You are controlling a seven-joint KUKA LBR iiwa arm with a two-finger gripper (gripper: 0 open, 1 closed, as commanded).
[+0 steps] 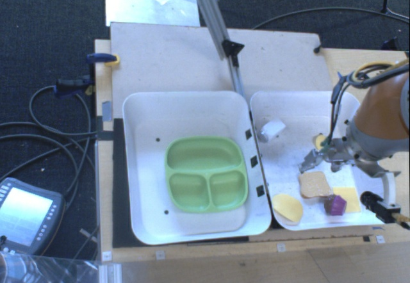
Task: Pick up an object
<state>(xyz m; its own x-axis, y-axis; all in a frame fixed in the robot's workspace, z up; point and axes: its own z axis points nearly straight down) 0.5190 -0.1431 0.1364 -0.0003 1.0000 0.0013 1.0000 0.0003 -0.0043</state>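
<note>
Gripper (312,161), finger state impossible to tell, poised low in right white plastic bin (288,109), just above-left of tan square bread-like slice (314,184), likely lining up a pick.

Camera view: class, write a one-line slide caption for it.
Gripper hovers over bread slice in right bin; green tray sits in left bin.

The grey arm (383,123) reaches in from the right, its pincer (312,161) held low.

Green tray (206,175); purple block (334,205); white bins (144,147).
</note>
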